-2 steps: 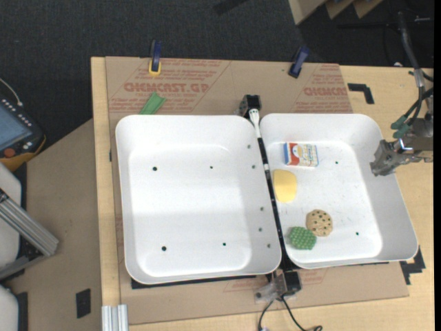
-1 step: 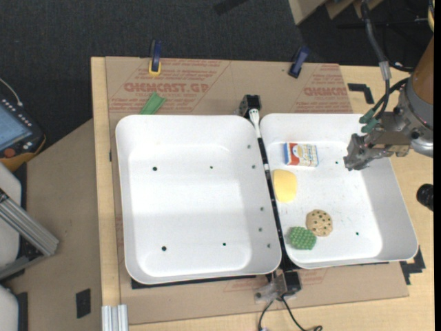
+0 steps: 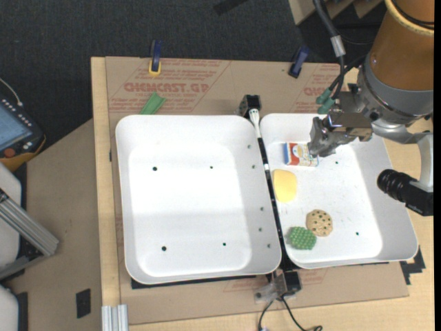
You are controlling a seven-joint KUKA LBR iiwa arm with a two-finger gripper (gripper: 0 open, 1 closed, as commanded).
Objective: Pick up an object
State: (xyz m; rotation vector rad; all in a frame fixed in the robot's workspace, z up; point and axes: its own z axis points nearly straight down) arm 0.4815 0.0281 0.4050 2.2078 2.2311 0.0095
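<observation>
Cardboard sheeting covers the table [image 3: 207,81], carrying two white bins; we count four items, all in the right bin [image 3: 386,233]: one small carton [image 3: 298,154], one yellow piece [image 3: 284,185], one cookie [image 3: 319,222], one green piece [image 3: 301,238]; the left bin [image 3: 186,192] holds none. We find the gripper [image 3: 321,147] low at the carton's right edge; whether it is open or closed we cannot tell. We judge the carton light, stiff, best pinched across its narrow sides.
</observation>
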